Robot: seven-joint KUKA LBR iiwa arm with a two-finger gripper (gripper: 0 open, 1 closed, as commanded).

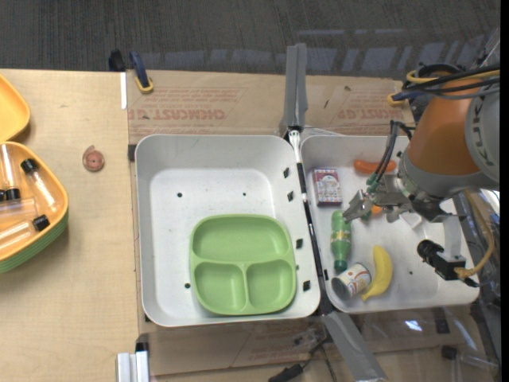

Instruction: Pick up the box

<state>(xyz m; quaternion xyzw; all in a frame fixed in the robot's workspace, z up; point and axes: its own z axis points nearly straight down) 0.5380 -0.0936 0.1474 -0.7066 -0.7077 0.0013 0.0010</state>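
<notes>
The box [327, 186] is small, red and white, and lies flat in the right bin [413, 293] near its left wall, towards the back. My gripper [359, 204] hangs over the middle of that bin, just right of the box and slightly nearer the front. Its fingers are spread open with nothing between them. The box is apart from the gripper and fully in sight.
In the right bin, a green bottle [340, 239] lies in front of the box, with a can [352, 280] and a banana [380, 273] at the front and an orange item [367, 165] at the back. A green divided plate [242, 263] lies in the left bin [159, 213].
</notes>
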